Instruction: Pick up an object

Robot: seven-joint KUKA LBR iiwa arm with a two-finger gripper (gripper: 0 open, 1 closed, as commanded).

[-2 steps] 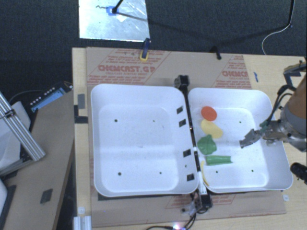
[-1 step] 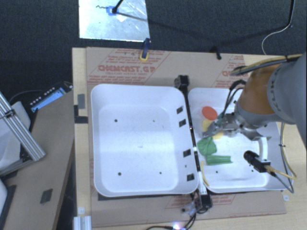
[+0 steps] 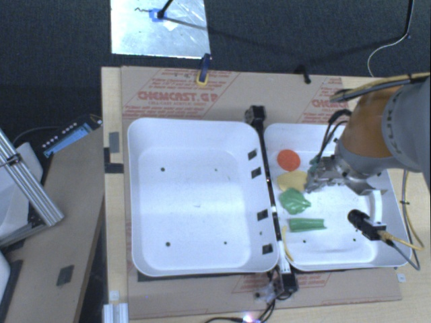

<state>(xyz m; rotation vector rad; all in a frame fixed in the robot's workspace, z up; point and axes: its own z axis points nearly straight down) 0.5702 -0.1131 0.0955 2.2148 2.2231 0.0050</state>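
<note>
Likely approach step. Positioned with gripper (image 3: pixel 314 182) just beside yellow piece (image 3: pixel 291 179), near left wall of right bin (image 3: pixel 340 244); width of opening impossible to tell. Next: centre over piece, descend, close, lift.

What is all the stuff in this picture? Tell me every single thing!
left bin: one, white, left half of the board
right bin: one, white, right half of the board
round disc: one, orange-red, right bin, far left part
yellow piece: one, yellow, right bin, just nearer than the disc
leafy piece: one, green, right bin, next after the yellow piece
long piece: one, green, right bin, nearest of the four
board: one, brown with red print, under both bins
shiny sheet: one, silver, on the dark floor beyond the board
arm: one, grey with orange band, reaching from the right
jaws: one set, grey, low in the right bin beside the yellow piece
</note>
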